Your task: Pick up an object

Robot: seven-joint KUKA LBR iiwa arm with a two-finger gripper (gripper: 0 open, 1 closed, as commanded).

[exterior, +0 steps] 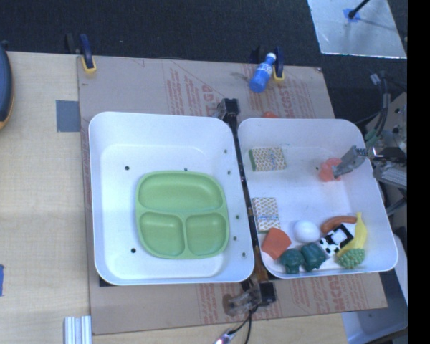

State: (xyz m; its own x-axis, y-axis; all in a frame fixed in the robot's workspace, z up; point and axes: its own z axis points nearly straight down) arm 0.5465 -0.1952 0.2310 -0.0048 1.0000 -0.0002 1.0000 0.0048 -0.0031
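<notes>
Look at the right bin (312, 185): your gripper (350, 160) comes in low from the right edge, fingers pointing left and slightly near. A small pink piece (330, 170) lies just left of its tip, touching or almost touching it. That is likely the nearest target; it sits at the bin's right side, well apart from the cluster along the near wall, where an orange wedge (275, 242), a white ball (306, 230), and a banana (357, 235) lie. You cannot tell from this angle whether the fingers are spread or closed, nor whether the piece lies between them. Its long axis is too small to judge. The green tray (180, 214) fills the left bin (107, 192).
</notes>
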